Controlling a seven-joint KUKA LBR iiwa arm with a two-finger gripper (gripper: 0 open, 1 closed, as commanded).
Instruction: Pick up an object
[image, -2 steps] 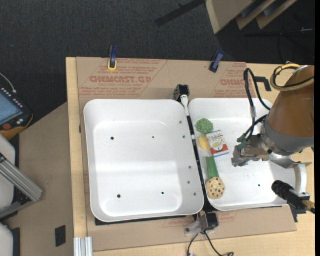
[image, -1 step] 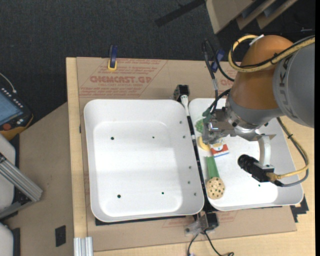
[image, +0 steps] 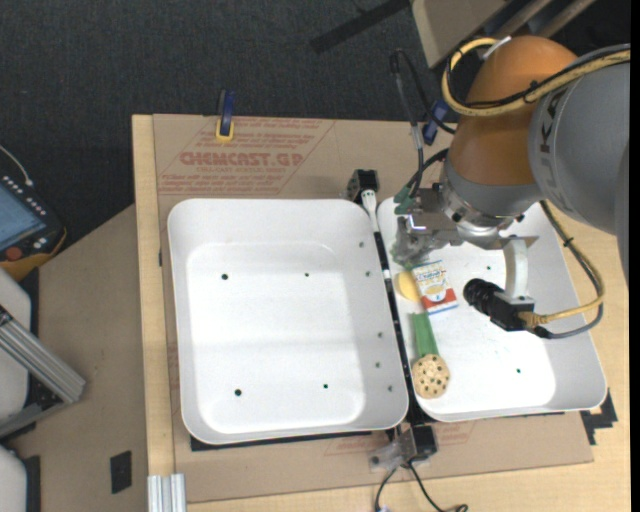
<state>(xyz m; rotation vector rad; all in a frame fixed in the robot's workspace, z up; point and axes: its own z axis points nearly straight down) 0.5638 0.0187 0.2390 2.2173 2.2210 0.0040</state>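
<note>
Objects to pick from lie together in the right bin (image: 505, 375), all close to its left wall. A small carton (image: 436, 285) printed in white, red and blue lies flat near the middle of that wall, and a yellow piece (image: 405, 288) sits just to its left, touching or nearly touching it. Nearer the camera lies a brush (image: 424, 338) with a green handle and a round tan head full of holes, the head pointing to the near edge.

The hand (image: 414, 245) hangs just on the far side of the carton and the yellow piece, low over the bin. Whether it is open or closed cannot be told, and nothing is seen held in it. The arm (image: 500, 110) reaches in from the far right. The left bin (image: 270, 330) stands beside the right one on a cardboard sheet (image: 240, 150) covering the tabletop.
</note>
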